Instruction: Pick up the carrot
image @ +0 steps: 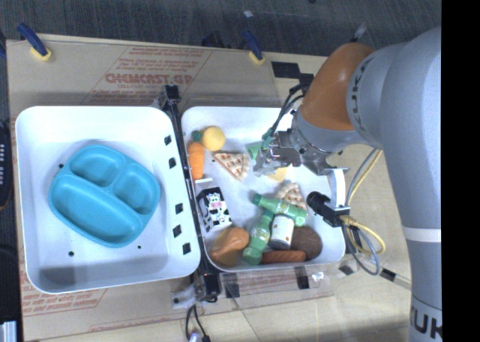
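carrot lies against right bin's left wall, below lemon | my gripper hovers apart, near pizza slice, grip state unreadable | toy looks light, rigid, smooth: I judge mid-body pinch across width safest

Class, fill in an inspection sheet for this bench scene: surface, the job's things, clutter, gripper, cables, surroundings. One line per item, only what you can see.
Surface: two white bins side by side on a brown board; left bin, right bin.
Job's things: carrot lies at the right bin's left wall, beside a lemon.
Clutter: blue divided plate in the left bin; pizza slice, milk carton, green bottle, sausage in the right bin.
Gripper: gripper over the right bin, apart from the carrot; finger state unclear.
Cables: yellow cable beside the arm.
Surroundings: blue clamps on the board's far edge.
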Robot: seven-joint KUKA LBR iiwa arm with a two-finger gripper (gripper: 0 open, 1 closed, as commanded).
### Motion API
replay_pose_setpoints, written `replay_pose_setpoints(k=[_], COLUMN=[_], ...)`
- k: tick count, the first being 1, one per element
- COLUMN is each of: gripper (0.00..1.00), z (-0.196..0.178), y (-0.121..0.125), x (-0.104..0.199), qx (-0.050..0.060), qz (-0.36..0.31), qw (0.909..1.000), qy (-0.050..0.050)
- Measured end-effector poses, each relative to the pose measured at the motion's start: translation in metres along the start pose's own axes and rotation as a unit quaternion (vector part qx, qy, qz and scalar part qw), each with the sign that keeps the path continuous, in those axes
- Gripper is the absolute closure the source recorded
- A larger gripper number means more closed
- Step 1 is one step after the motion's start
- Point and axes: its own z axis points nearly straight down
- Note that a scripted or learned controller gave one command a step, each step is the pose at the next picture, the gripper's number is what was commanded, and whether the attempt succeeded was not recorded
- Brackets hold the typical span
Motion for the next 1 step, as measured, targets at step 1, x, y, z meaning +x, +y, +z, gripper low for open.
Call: replay_pose_setpoints(k=[1], gripper=[1.0], z=[-0.0346], y=[0.0061], x=[0.0609], qx=[0.002], qz=[0.18], qw=[0.9837], qy=[0.001])
